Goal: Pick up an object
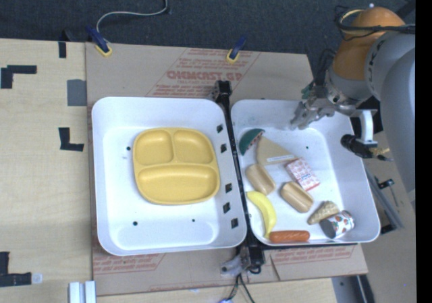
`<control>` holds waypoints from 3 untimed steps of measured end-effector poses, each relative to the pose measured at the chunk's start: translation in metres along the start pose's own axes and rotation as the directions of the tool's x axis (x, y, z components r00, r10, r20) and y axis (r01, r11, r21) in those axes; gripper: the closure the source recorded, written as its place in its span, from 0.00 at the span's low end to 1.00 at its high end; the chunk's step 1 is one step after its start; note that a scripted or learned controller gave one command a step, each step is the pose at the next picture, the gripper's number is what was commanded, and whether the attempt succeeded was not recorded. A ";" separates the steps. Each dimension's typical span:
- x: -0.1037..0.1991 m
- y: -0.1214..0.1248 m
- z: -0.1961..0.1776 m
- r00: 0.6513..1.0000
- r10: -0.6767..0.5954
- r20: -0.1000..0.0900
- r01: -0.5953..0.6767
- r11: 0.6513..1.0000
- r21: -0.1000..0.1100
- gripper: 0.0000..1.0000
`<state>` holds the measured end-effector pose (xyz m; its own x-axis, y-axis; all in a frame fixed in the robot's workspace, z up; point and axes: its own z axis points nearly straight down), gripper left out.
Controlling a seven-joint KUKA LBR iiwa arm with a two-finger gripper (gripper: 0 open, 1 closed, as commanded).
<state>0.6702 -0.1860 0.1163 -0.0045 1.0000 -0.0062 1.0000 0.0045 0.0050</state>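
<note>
Cardboard-topped bench [135, 69] printed "CHEMCAST" in red, bearing two white bins side by side: left bin [108, 160] with a yellow divided tray [177, 165], right bin [351, 180] strewn with toy food. Gripper [305, 115] poised over the right bin's twelve-o'clock rim, nothing between the fingers, spread impossible to judge. Well apart toward seven o'clock from it: cheese wedge [273, 150], small red-and-white packet [302, 175] with unreadable print, two bread rolls [260, 179], banana [263, 210] and sausage [289, 235].
</note>
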 end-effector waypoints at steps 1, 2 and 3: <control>0.000 0.000 0.000 1.000 0.000 0.000 0.000 1.000 0.000 0.00; 0.003 -0.001 0.030 1.000 0.002 -0.004 -0.002 1.000 0.004 0.00; 0.003 -0.001 0.020 1.000 0.002 0.000 -0.002 1.000 0.000 1.00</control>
<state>0.6698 -0.1835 0.0966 -0.0027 1.0000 -0.0058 1.0000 0.0028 0.0051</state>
